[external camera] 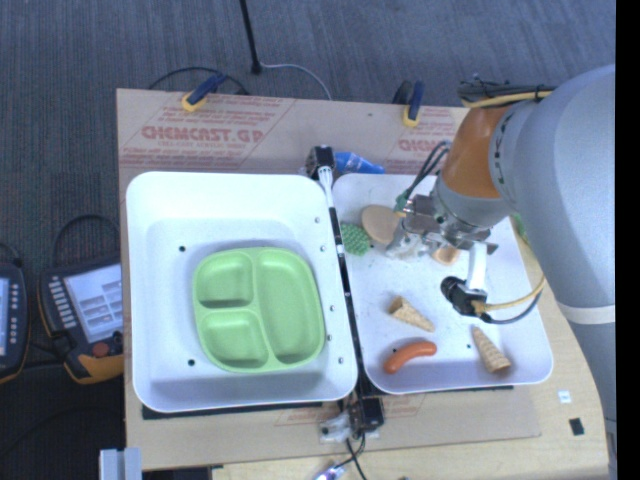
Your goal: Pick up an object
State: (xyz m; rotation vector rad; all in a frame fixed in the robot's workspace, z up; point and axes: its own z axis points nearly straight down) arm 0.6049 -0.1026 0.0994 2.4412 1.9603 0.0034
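The grey arm (560, 168) covers the right bin's (530, 368) far corner, its gripper (415, 236) low over a tan piece (378, 224), grip too blurred to tell, with the hotdog (410, 355) and two cones (411, 314) lying in open floor near the front rim

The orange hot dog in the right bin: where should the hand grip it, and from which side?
Probably across the middle of the hot dog, coming straight down from above. It lies flat and tilted on the right bin floor, clear of the cones, so closing across its narrow width looks easiest.
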